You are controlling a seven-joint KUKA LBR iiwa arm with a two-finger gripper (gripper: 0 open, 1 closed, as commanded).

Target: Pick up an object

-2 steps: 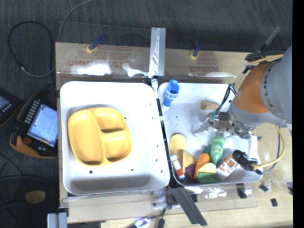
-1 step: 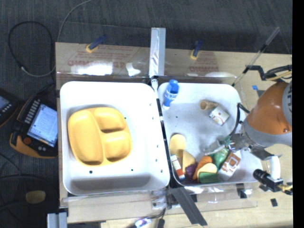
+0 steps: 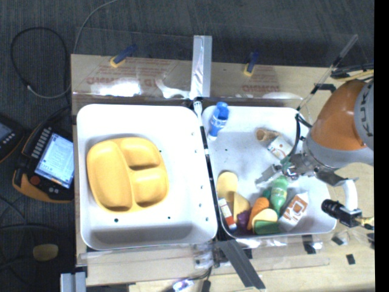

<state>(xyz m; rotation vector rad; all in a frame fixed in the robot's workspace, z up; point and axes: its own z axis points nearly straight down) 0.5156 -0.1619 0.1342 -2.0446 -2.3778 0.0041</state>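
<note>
My gripper [image 3: 281, 173] hangs low in the right bin [image 3: 243, 145], at its right side, on the grey arm with the orange band [image 3: 343, 123]. Just below it lies a green bottle [image 3: 278, 194], close to the gripper or touching it. Next to the bottle are an orange carrot-like piece [image 3: 260, 206], a green piece [image 3: 265, 225] and a small white and orange carton [image 3: 295, 208]. A pale yellow item [image 3: 228, 184] lies further left. A white box [image 3: 278, 145] and a small tan object [image 3: 264, 134] lie above the gripper.
A clear bottle with a blue cap [image 3: 217, 120] lies at the right bin's upper left corner. The left bin [image 3: 97, 117] holds a yellow divided tray [image 3: 126, 173]. A handheld pendant [image 3: 48, 160] sits off the bench to the left.
</note>
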